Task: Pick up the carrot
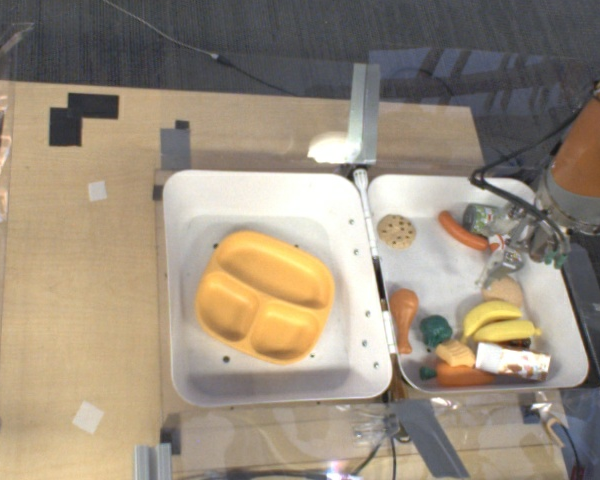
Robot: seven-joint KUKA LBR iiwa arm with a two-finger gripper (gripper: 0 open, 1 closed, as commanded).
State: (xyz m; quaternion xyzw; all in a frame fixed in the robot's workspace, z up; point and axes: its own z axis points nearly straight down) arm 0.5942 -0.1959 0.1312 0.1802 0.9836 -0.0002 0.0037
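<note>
The carrot (464,375) is an orange root with a green top, lying along the front wall of the right bin (572,313). A white tube (513,360) partly covers its right end. My gripper (504,259) hangs over the back right part of that bin, above a beige bun (503,290) and well behind the carrot. Nothing of the carrot is near it. The grey arm with its orange band (592,148) comes in from the right.
The right bin also holds a cookie (396,231), a red sausage (462,231), a green can (480,215), a drumstick (405,317), a green piece (437,328), bananas (499,321) and a yellow wedge (457,353). A yellow divided plate (265,295) lies in the left bin (180,268).
</note>
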